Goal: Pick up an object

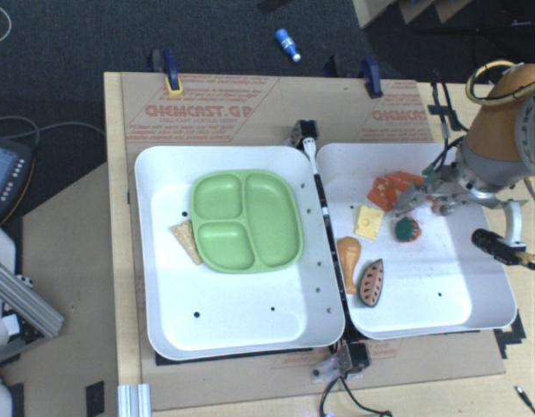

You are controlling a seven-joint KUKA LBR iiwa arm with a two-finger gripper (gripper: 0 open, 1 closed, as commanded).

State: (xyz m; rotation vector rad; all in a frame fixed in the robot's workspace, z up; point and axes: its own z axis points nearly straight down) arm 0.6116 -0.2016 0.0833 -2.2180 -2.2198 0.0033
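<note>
Across the bench, two white bins sit side by side: the left bin (163,320) carries a green divided plate (247,221) with a tan cracker-like piece (187,240) tucked against the plate's left edge, and the right bin (441,315) holds the loose toys. Near the divider in the right bin lie an orange carrot-like piece (348,259) and, just right of it, a watermelon slice (371,282); farther back sit a yellow cheese wedge (368,222), a red-orange piece (391,188) and a small green-and-red round toy (407,228). Over the far right part of that bin hangs the gripper (431,200), reaching in from the right beneath the orange band of the arm (502,137); its dark tips are close to the red-orange piece and just above the round toy, but how wide they stand cannot be told, and nothing is plainly seen between them. Bare white floor spreads along the near and right parts of the right bin, well apart from the toys, while the divider rim crowds the carrot-like piece and the slice.
</note>
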